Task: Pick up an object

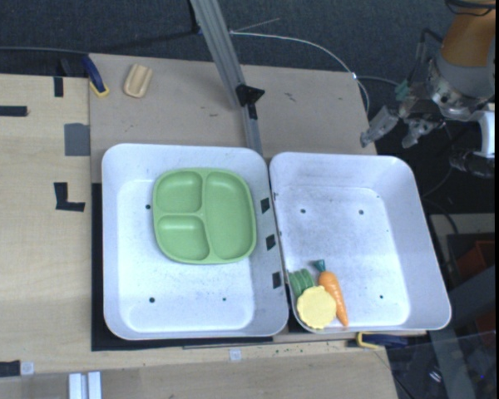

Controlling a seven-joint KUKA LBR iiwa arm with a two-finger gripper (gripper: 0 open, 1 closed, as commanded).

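1. Grey arm with orange band (466,36), upper right of the frame, reaching in from the right edge beyond the bins.
2. Two-finger gripper (397,127), just outside the upper right corner of the right bin, over the bench; its dark fingers (379,128) stand apart with nothing between them.
3. Right shallow white bin (399,181), lower right of centre, with a speckled floor.
4. Orange toy carrot with green top (333,293), lying at the lower left corner of the right bin.
5. Round pale yellow toy piece (316,307), touching the carrot on its left side, beside a small green toy piece (300,280).
6. Left shallow white bin (125,306), centre left.
7. Green three-compartment plastic plate (205,215), lying flat in the upper part of the left bin.
8. Small tan block (137,81), on the bench at upper left, well apart from both bins.
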